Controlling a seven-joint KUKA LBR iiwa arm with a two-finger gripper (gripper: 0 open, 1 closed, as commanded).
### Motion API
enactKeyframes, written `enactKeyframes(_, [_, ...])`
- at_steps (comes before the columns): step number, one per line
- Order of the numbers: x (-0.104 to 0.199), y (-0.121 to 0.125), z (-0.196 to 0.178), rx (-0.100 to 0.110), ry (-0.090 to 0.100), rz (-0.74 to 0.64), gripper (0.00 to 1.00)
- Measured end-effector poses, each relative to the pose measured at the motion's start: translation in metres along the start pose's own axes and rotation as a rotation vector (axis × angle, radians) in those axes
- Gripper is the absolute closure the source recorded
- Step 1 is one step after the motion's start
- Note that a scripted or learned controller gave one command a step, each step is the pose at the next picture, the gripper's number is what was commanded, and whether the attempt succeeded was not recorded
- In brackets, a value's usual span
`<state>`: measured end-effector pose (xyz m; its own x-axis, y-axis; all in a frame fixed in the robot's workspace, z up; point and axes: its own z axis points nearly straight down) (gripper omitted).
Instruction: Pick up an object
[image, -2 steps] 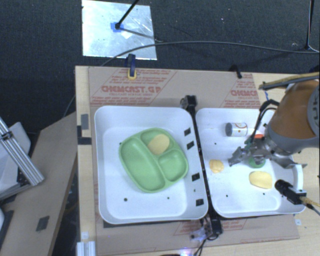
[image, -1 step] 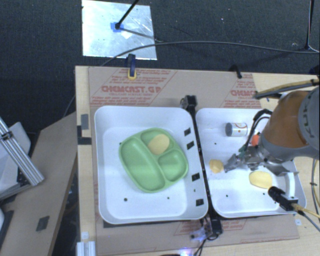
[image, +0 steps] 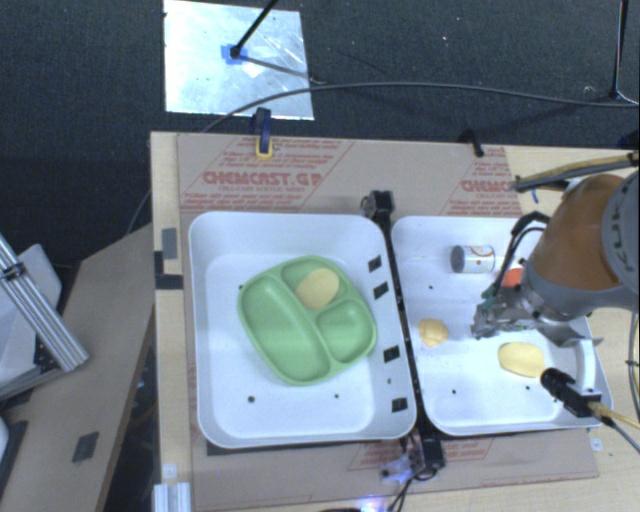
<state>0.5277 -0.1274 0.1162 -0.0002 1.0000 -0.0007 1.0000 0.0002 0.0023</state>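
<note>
The gripper (image: 492, 322) is low over the right bin (image: 440, 405), but I cannot tell how its claw stands. It is between a small yellow piece (image: 433, 332) on its left and a bigger yellow object (image: 521, 358) near its lower right, with a small can (image: 472, 259) lying further up. In the left bin (image: 215, 400) a green divided plate (image: 295, 335) holds a yellow object (image: 318, 288) in its upper compartment.
</note>
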Motion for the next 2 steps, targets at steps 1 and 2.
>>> enactKeyframes(1, [0.006,0.007,-0.061,-0.005,-0.001,-0.005,1.0])
enactKeyframes(2, [-0.001,0.008,-0.122,-0.005,-0.001,-0.004,1.0])
